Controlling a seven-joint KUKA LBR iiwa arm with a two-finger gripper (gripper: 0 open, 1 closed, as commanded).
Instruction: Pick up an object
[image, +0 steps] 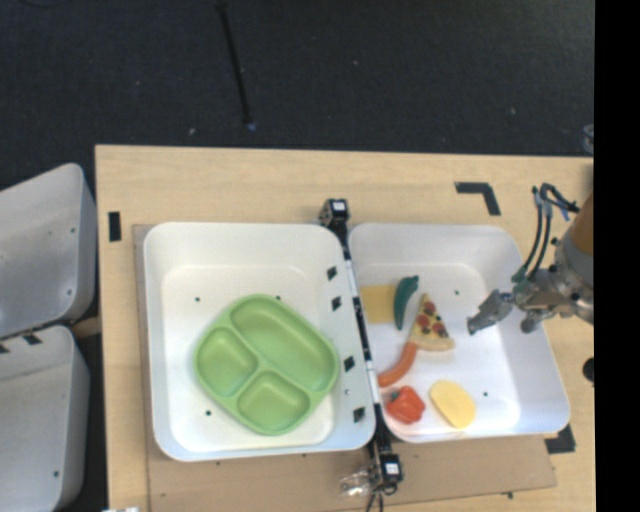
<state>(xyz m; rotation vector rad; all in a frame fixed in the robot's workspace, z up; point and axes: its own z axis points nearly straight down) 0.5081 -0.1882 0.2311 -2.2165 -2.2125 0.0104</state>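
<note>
a: item one, the gripper (483, 318); it hangs over the right bin (520, 400), to the right of the toy food; whether it is spread or closed cannot be told from this angle; nothing is seen in it.

b: item two, candidates for picking, all lying on the floor of that bin; a pizza slice (433, 326) nearest the gripper; a dark green pepper (405, 298) leaning over a yellow cheese square (377, 303); an orange carrot-like stick (400, 364); a red tomato-like piece (405, 404); a yellow oval piece (453, 404).

a: item three, the left bin (170, 420); it carries a green divided plate (264, 364), well apart from the gripper.

b: progress entry, judged; nothing lifted, every piece rests flat; the approach appears under way, with descent, closing and raising all left to do; the pizza slice looks the likeliest target, though that is a guess.
</note>
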